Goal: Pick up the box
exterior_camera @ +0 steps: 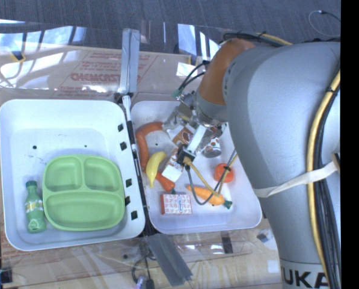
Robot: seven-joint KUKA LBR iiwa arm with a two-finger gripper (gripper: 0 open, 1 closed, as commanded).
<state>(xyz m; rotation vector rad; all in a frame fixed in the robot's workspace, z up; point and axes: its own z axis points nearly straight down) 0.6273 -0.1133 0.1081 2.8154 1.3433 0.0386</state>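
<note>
You will find the box (176,204) in the right-hand bin (233,218), down by its near wall and toward the side that borders the other bin. It is a small flat carton, reddish orange round the edges with a pale printed face. It lies flat on the bin floor with that face up, its sides nearly square to the bin's walls and nothing resting on top of it.

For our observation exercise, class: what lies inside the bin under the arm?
A box, banana, sausage, carrot and tomato. The arm covers the right side of the bin, so anything there is hidden.
</note>
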